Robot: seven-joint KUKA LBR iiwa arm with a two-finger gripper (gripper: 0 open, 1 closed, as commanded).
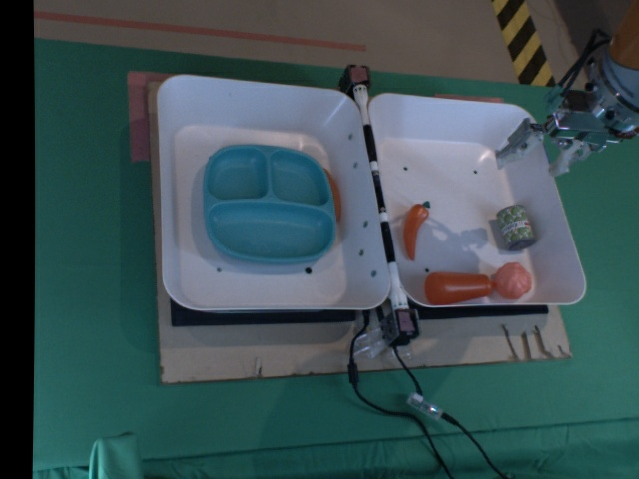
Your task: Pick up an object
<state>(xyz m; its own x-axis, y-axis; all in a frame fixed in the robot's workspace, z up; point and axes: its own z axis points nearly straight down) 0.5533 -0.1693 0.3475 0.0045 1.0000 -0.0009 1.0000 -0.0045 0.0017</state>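
The grey arm's two-finger metal tool hung over the upper right rim of the right shallow white plastic bin, reaching in from the right. Its two fingers stood spread apart, one pale finger angled out over the bin's floor and the other darker one near the rim, and nothing lay between them.

Inside the right bin, a small orange chili pepper with a dark green stem lay near the left wall, tilted. A short cylindrical can with a green patterned label rested on its side toward the right wall, well apart from the pepper. Along the near wall lay an orange carrot-shaped toy, its narrow end touching a pink rounded textured object just beside it. All four sat well below the tool.

The left shallow white plastic bin held a teal three-compartment plastic plate, with a thin orange object partly hidden at its right edge.

Both bins sat on a cardboard sheet over the green-covered table. A black cable trailed from the divider between the bins toward the near edge
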